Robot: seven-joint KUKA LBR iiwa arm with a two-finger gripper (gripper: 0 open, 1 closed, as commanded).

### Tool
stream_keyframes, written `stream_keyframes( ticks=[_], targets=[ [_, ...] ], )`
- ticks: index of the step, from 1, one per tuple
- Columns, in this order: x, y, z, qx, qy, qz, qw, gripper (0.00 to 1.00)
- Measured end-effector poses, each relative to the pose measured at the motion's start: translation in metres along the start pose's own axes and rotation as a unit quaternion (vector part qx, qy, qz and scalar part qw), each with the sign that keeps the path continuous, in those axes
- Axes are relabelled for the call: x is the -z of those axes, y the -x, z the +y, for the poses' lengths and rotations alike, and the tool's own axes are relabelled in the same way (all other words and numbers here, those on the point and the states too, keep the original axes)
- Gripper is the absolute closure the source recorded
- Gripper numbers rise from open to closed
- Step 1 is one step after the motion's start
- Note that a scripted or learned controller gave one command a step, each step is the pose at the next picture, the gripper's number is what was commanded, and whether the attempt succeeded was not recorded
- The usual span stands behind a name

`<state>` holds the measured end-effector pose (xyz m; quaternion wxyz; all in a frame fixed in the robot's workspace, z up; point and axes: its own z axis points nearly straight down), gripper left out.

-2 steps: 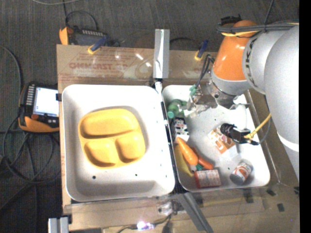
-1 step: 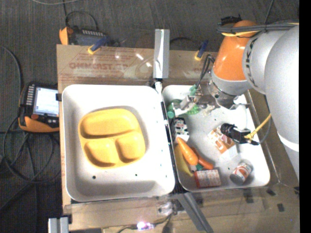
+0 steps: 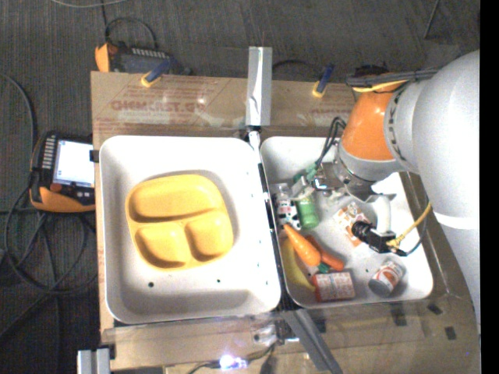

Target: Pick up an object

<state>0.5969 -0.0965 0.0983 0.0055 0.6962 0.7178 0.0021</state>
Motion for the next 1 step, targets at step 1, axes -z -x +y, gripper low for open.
stream_keyframes(
  ticks=[1],
  targets=[
    [0.0099,-0.0004,0.0004,0.000,0.000,0.000,1.0000,1.00]
  ],
)
